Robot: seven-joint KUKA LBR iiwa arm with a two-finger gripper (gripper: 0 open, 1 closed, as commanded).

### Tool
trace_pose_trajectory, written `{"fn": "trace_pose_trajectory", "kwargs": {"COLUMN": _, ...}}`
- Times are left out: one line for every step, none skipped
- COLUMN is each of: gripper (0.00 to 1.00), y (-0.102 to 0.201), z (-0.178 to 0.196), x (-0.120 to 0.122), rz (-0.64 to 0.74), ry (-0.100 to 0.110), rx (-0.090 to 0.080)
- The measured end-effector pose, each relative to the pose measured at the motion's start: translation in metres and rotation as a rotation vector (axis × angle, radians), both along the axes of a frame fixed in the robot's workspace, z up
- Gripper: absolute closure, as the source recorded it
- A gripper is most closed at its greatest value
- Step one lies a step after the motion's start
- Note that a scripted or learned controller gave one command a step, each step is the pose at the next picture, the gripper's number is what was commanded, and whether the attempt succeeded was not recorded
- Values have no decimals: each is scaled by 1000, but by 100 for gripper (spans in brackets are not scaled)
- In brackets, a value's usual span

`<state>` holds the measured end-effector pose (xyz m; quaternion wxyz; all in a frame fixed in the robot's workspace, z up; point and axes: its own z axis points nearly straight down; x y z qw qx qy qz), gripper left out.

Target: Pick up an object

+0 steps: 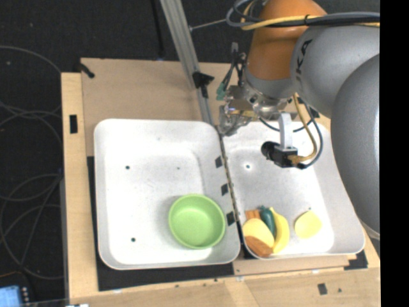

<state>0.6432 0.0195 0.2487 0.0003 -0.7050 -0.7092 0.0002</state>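
Note:
My gripper (231, 120) hangs over the far left corner of the right bin (332, 235), close to the divider between the bins. Nothing shows in its grasp. In the near left corner of that bin lies a cluster: a yellow banana (280, 230), an orange rounded piece (258, 242) and a small dark green item (266, 219) on top. A pale yellow lemon-like object (308, 224) rests just to the right of the cluster. A light green bowl (197, 220) sits upright in the left bin (128, 171), near its front right corner.
A slanted metal rail (184, 50) runs from the top of the view down to the bins' shared edge. The grey arm (345, 82) covers the right bin's far right side. Cables and a black connector (281, 153) dangle under the wrist. Brown bench surface (128, 88) surrounds the bins.

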Motion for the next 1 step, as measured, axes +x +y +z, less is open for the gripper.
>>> {"fn": "trace_pose_trajectory", "kwargs": {"gripper": 100, "y": 48, "z": -12, "x": 0, "rz": 1, "ry": 1, "rx": 0}}
